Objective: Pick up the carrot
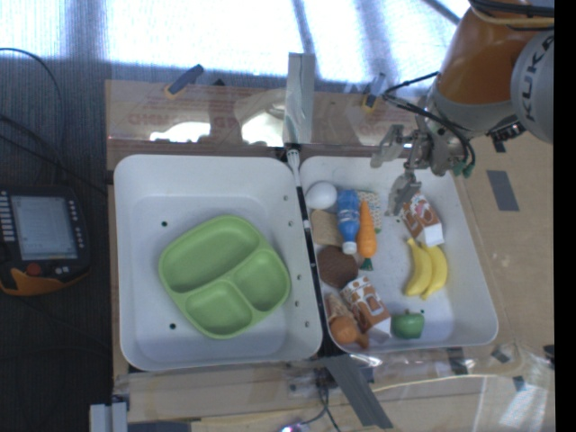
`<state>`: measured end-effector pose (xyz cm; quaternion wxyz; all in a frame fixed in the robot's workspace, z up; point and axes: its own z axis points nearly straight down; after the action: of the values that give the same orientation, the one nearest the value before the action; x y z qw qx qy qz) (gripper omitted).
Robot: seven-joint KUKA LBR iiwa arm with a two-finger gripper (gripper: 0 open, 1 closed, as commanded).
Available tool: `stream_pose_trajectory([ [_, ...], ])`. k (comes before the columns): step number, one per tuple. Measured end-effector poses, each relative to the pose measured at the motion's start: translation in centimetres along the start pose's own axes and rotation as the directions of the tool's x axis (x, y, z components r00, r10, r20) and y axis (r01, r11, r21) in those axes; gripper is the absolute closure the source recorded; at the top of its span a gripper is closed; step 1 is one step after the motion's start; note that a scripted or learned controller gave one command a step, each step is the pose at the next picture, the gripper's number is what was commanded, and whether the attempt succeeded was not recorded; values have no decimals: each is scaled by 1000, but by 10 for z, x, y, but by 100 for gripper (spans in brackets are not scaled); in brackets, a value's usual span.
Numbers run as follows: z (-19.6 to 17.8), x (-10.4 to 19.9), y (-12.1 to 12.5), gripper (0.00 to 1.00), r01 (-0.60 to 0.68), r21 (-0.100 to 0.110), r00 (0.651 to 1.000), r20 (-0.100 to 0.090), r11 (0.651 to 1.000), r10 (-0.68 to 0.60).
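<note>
Glossy white plastic bins; matt green plate (plastic, seemingly); smooth carrot.

On my feed the only lettering I can read is "KU", the start of a dark brand name running down the grey casing of the arm at the top right, where the frame cuts it off. The handheld control pendant on the left has a lit screen and rows of keys, but its characters are too small for me to make out. The printed snack packets in the right bin carry patterns I cannot read as words.
</note>
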<state>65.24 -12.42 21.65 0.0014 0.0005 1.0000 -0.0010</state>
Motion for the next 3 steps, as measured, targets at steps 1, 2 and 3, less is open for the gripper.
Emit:
stream_pose_trajectory([
  [1, 118, 14, 23, 0, 114, 1, 993, 7, 993, -114],
  [2, 125, 86, 19, 0, 163, 2, 987, 11, 987, -163],
  [3, 112, 83, 18, 100, 164, 8, 986, 20, 986, -164],
])
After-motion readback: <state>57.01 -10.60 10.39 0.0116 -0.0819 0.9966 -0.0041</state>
